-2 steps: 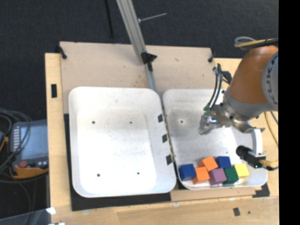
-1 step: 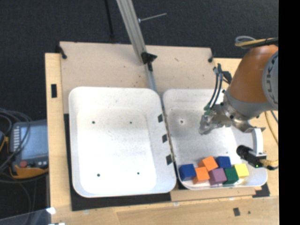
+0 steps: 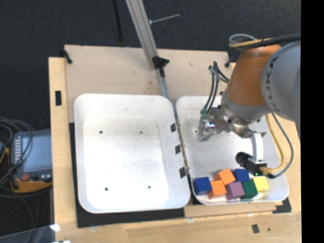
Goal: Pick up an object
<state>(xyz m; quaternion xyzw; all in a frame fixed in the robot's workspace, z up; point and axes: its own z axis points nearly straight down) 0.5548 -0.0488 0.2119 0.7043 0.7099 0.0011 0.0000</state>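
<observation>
Camera view looks down at a slant on a wooden table (image 3: pixel 121 70) carrying two shallow white bins side by side. In the right bin (image 3: pixel 190 110) a cluster of small coloured blocks sits packed against the near wall: a blue block (image 3: pixel 202 185) at the left end, an orange block (image 3: pixel 218 187) just beside it, a second orange block (image 3: pixel 226 176) behind, a purple block (image 3: pixel 235 190), a second blue block (image 3: pixel 241 174), a green block (image 3: pixel 249 188) and a yellow block (image 3: pixel 261 183) at the right end, all touching or nearly touching their neighbours. The gripper (image 3: pixel 206 130) hangs from the grey arm with its orange band (image 3: pixel 248 77), over the bare middle of the right bin, toward its left side. Whether its fingers are spread or pressed together cannot be told from this angle; nothing shows between them. The blocks lie nearer the camera than the gripper and to its right, apart from it. The left bin (image 3: pixel 126 151) lies beside the right one, their walls meeting.
</observation>
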